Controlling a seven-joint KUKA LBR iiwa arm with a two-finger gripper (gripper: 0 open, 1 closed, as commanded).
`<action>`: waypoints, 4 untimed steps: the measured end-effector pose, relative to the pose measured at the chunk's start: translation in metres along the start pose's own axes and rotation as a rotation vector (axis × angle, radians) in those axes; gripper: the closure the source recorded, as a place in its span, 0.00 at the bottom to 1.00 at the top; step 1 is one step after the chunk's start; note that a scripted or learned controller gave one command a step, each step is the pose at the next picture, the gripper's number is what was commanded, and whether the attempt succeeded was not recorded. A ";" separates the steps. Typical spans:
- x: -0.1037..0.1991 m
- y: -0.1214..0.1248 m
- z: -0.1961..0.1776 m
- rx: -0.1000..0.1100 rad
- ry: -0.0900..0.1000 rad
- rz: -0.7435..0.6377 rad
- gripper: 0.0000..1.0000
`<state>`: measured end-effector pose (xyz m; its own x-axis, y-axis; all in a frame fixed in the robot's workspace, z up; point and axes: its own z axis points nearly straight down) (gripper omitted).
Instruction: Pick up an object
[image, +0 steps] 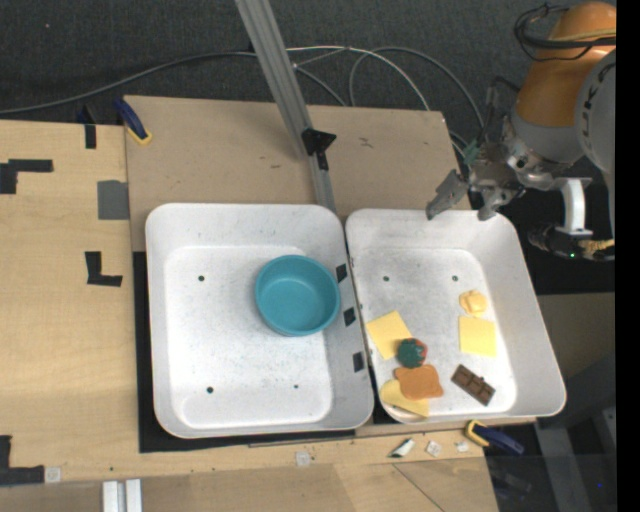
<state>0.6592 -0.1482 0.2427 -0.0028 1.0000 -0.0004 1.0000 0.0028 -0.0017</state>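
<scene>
The arm is sitting at the far right, and the gripper (462, 198) is hanging above the far rim of the right bin (535, 300), its two fingers spread apart with nothing between them. Judged from this, the task is standing at the approach step: no object is being held, and every candidate is lying well apart from the gripper, toward the near end of that bin. The next move is calling for a travel nearward and a descent over one chosen piece, with the spread fingers straddling it. The candidates are reading as toy food, mostly flat: a pale yellow square slice (388, 332) is lying near the bin's left wall; a small rounded green and red piece (411, 352) is touching its near corner; an orange toast-shaped slab (419, 381) is resting just near of that, overlapping a pale yellow wedge (398, 400). To the right, a second yellow square (478, 336) is lying flat with a small lumpy yellow piece (473, 301) just beyond it, and a dark brown ridged bar (472, 384) is sitting nearer. The thin slices are probably going to be hard to pinch; the rounded pieces are looking easier. The left bin (180, 300), speckled white plastic, is holding a smooth teal bowl (295, 294), round and upright.
</scene>
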 end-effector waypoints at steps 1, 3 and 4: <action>0.000 0.000 0.000 0.000 -0.001 0.000 0.00; -0.003 -0.001 0.107 0.005 0.000 0.002 0.00; -0.002 -0.001 0.157 0.002 -0.001 0.000 0.00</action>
<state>0.6575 -0.1505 0.0856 -0.0025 1.0000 -0.0017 1.0000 0.0025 -0.0034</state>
